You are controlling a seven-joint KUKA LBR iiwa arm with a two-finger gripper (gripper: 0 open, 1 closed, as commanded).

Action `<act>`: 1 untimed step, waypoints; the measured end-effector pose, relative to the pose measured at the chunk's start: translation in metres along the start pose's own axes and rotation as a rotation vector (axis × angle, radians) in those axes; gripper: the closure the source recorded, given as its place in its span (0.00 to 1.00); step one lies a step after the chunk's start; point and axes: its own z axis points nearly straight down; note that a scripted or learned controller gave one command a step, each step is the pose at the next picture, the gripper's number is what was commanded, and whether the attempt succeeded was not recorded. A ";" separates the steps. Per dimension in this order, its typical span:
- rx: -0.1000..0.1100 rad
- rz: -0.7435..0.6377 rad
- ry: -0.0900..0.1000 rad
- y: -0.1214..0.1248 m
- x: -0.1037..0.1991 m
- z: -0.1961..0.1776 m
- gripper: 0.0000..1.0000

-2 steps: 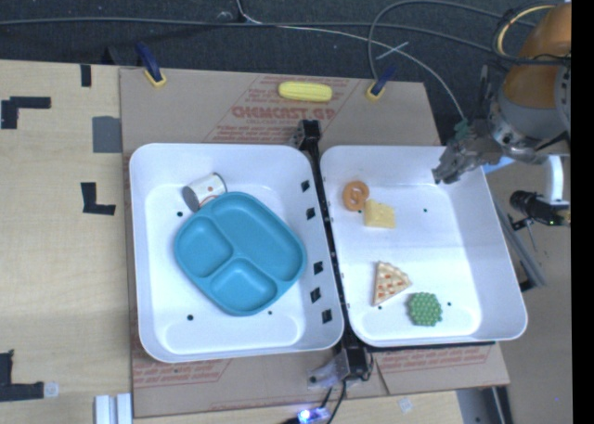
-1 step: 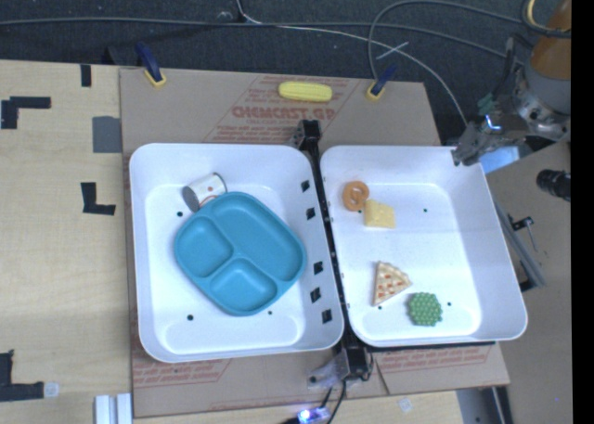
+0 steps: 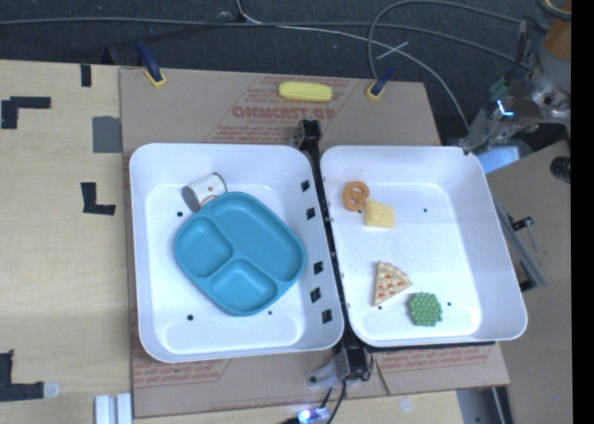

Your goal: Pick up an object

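The right bin (image 3: 464,255) holds a small brown donut (image 3: 355,195), a pale yellow cheese block (image 3: 379,215), a pizza slice (image 3: 390,282) and a green broccoli piece (image 3: 425,309). A blue divided plate (image 3: 238,250) lies in the left bin (image 3: 153,227), with a small white cup (image 3: 203,191) on its side just behind it. My gripper (image 3: 484,134) hangs at the far right, above and outside the right bin's back right corner, well away from all the objects.
A yellow banana-shaped toy (image 3: 304,91) lies on the cardboard behind the bins. Two blue-and-yellow clamps (image 3: 148,65) hold the cardboard's back edge. Cables run across the dark floor behind. A black clip strip (image 3: 318,227) joins the two bins.
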 end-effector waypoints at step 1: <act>0.003 -0.002 0.000 0.001 0.050 0.016 1.00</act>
